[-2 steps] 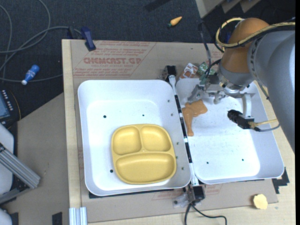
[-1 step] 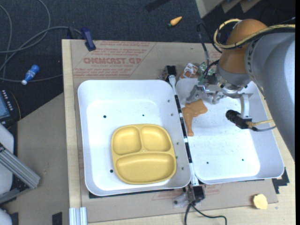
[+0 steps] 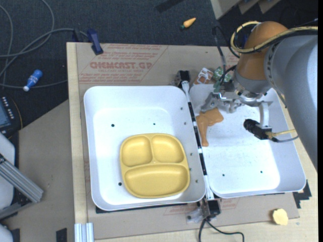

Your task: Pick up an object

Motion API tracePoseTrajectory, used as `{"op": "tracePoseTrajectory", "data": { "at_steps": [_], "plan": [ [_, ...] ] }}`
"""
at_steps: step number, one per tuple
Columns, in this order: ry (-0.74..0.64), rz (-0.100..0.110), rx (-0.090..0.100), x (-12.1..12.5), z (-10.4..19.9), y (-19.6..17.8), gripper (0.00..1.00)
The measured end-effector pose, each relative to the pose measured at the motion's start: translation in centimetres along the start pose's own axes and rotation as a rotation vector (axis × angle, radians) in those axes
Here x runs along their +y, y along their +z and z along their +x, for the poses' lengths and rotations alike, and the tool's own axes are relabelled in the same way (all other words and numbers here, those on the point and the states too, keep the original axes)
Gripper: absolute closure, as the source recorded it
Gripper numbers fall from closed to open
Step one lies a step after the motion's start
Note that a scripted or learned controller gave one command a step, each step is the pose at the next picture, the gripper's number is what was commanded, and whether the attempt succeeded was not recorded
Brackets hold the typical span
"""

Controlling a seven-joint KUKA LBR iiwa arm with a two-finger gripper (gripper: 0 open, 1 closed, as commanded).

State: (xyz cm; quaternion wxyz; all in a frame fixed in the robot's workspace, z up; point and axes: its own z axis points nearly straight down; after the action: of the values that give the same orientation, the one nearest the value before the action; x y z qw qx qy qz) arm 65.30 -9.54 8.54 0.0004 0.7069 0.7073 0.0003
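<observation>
One bench (image 3: 126, 64) is seen, topped with a brown sheet printed in red letters, and on it two shallow white bins are set side by side, their inner rims touching. One grey arm (image 3: 295, 64) with one orange band reaches in over the right bin (image 3: 242, 160). The left bin (image 3: 101, 110) holds one yellow divided plate (image 3: 153, 164) with three compartments (two small at the far side, one long at the near side), lying flat toward the near half of the bin.

In the right bin one flat tan piece (image 3: 208, 121) lies against the far left corner, close to the shared rim. The gripper (image 3: 227, 102) hangs just beside and above it at the far edge of that bin; whether the claw is wide or narrow cannot be told, and nothing can be made out held in it. One black part with a cable (image 3: 258, 129) hangs below the wrist.

Smaller things are counted singly: one blue clamp (image 3: 94, 41) at the bench's far left edge, one blue-and-white bottle (image 3: 33, 79) on the dark carpet (image 3: 126, 9), one small orange bit (image 3: 189, 22) on the carpet beyond the bench, and one yellow lump (image 3: 280, 216) at the near right corner of the bench.
</observation>
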Motion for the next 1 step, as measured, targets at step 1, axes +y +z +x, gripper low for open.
{"op": "tracePoseTrajectory", "data": {
  "at_steps": [1],
  "plan": [
    [0.002, 0.002, 0.0, -0.96, 0.12, -0.05, 0.0]
  ]
}}
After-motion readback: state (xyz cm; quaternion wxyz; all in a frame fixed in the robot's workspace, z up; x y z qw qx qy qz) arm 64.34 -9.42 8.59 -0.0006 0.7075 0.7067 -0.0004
